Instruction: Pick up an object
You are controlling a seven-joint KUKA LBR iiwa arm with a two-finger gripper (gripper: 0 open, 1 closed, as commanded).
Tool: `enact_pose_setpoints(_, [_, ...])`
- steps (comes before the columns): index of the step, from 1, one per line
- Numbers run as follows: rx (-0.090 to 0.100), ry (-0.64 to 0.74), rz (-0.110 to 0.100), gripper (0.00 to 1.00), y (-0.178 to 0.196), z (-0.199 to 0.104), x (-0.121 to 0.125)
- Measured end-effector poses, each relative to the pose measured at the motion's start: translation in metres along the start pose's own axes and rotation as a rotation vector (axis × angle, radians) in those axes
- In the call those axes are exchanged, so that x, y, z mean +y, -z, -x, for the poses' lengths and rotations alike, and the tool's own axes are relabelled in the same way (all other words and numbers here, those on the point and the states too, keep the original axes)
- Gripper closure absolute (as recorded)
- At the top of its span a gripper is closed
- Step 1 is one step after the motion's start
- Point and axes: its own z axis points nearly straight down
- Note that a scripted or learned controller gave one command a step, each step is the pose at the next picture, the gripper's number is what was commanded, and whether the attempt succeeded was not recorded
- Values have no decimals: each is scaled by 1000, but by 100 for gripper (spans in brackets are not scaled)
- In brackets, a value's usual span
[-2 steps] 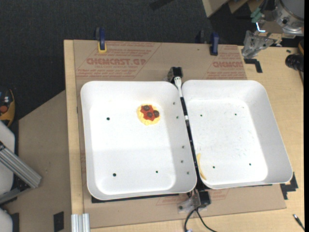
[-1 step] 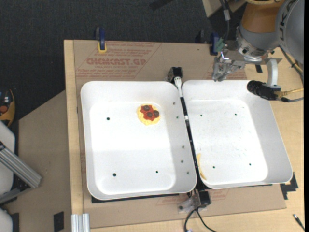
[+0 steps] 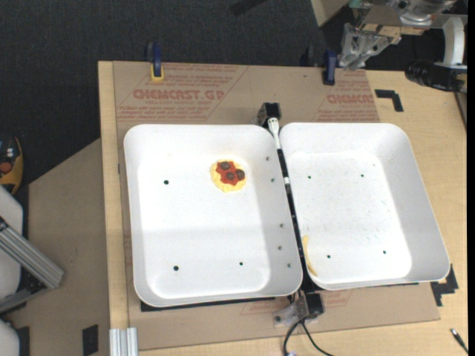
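Note:
A small round yellow object with red and dark spots on top (image 3: 229,176) lies in the left white bin (image 3: 148,228), toward its upper middle. My gripper (image 3: 357,49) hangs high at the upper right, beyond the far edge of the right white bin (image 3: 415,199) and over the brown board. It is far from the yellow object and nothing shows in its grasp.
A thin yellowish sliver (image 3: 306,256) peeks out at the right bin's left wall near the front. Blue clamps (image 3: 155,58) (image 3: 330,67) hold the board's far edge. A black clip (image 3: 269,114) sits where the bins meet, and cables (image 3: 300,325) trail at the front.

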Motion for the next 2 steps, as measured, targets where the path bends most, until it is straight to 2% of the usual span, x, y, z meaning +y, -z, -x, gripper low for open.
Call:
enact_pose_setpoints(1, [2,0,-29,100,-85,-65,-4])
enact_pose_setpoints(2, [3,3,-32,100,-174,-155,-7])
